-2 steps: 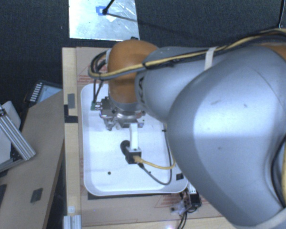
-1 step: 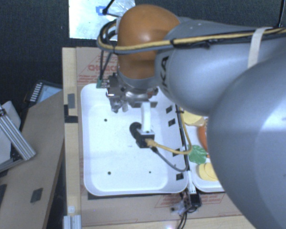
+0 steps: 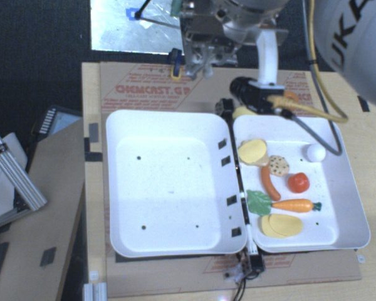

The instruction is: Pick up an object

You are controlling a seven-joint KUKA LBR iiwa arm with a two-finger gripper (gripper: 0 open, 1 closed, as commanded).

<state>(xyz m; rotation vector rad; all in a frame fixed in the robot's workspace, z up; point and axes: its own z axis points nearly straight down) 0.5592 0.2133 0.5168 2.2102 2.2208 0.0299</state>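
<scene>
A brown cardboard sheet with red print [image 3: 147,88] lay on the table [image 3: 50,187] under two shallow white plastic bins [image 3: 166,180]. A shiny metal plate [image 3: 128,14] sat beyond it, and grey aluminium rails [image 3: 9,168] leaned at left.

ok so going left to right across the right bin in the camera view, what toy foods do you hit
green leaf → sausage → cookie → tomato → white egg. The carrot and the yellow pieces span too much width to place cleanly, so I left them out.
</scene>
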